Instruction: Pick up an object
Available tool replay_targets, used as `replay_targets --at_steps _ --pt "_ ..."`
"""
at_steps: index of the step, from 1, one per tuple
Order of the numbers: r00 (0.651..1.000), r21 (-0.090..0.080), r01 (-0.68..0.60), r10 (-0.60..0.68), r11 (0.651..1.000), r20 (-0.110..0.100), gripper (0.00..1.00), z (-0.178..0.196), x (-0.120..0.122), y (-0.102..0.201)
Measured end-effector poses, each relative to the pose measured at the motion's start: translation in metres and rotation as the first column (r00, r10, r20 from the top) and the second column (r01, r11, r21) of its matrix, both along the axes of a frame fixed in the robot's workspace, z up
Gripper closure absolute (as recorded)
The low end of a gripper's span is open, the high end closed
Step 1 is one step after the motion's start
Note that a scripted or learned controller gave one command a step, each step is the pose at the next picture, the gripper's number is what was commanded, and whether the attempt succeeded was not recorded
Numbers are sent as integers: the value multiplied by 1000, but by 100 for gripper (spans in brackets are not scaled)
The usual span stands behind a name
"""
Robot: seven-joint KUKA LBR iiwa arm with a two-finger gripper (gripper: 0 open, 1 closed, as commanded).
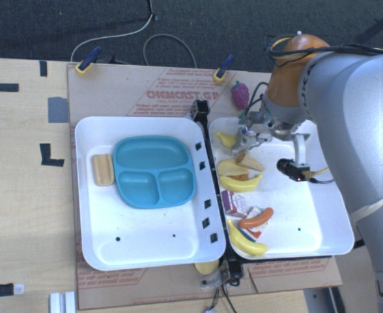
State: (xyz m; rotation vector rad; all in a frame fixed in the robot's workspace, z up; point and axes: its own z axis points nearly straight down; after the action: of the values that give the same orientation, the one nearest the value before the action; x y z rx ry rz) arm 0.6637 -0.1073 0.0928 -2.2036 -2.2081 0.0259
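Brown cardboard sheet [172, 96] under bins, two blue-and-yellow clamps [87, 62] at far edge, perhaps a purple toy [240, 94]

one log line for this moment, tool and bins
tool: low over right bin, top left, above small banana | grasp: cannot tell | left bin: blue tray, tan block

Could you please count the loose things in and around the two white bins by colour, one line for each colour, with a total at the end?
Yellow: 4, banana-shaped toys and one below the bins
Blue: 1, sectioned plastic tray
Tan: 2, bread-like block, wedge
Orange-red: 1, sausage toy
Purple: 1, eggplant-like toy
Red-white: 1, packet
Total: 10
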Motion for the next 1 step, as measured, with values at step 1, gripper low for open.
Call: replay_targets --at_steps 1 --pt "1000 -1 0 0 1000 5 0 1 1 0"
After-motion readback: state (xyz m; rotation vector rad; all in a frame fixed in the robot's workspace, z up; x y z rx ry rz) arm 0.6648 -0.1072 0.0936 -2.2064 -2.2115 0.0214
